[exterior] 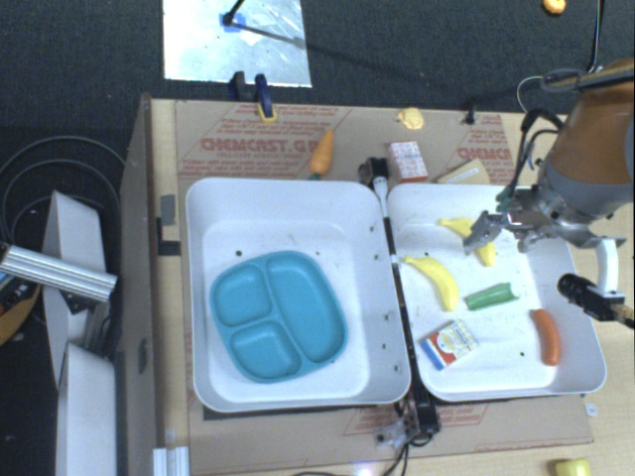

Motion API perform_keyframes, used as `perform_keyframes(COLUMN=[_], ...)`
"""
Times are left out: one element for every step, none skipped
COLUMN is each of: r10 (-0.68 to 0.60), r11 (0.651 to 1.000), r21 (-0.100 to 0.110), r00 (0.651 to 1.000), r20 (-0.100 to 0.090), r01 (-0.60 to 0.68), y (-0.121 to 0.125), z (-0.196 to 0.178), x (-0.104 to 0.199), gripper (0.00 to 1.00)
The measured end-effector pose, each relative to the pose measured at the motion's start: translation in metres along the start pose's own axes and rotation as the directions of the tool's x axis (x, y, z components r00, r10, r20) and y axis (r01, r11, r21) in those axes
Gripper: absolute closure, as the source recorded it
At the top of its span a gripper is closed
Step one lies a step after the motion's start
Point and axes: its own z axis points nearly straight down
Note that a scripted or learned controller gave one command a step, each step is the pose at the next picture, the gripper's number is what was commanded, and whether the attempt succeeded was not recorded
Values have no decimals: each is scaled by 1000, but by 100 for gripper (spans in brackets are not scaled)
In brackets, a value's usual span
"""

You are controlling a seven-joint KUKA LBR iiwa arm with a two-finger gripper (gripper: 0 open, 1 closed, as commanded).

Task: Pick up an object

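the grey arm with its orange band reaches in from the right over the right-hand shallow white bin, and its two-finger gripper hangs above the back half of that bin. a small yellow banana-shaped piece lies right under and beside the fingertips, partly covered by them; whether the fingers grip it, and whether the jaws stand wide or narrow, i cannot tell from this slant.

five loose things lie in the right bin. two are yellow: the small piece at the gripper and a longer yellow plastic banana just in front of it, near the wall shared by the two bins. one green plastic pepper-like piece lies to the right of the long banana, close but apart. one small white, red and blue printed carton lies flat toward the front, and one orange-red sausage-shaped piece lies near the right wall, well apart from the carton. a black handle-like part juts in over the right rim beside it.

the left-hand white bin holds one thing, a light blue plastic tray with three compartments, lying in the middle.

on the brown cardboard behind the bins sit one orange carrot-shaped piece, one small red and white box and one pale yellow lump, all outside the bins.
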Motion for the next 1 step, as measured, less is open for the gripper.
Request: perform_keyframes(r10=[2], r11=[1000], r21=[2], r00=[1000], r20=[-2], r01=[-2], y=[-12], z=[132], x=[22], gripper=[0])
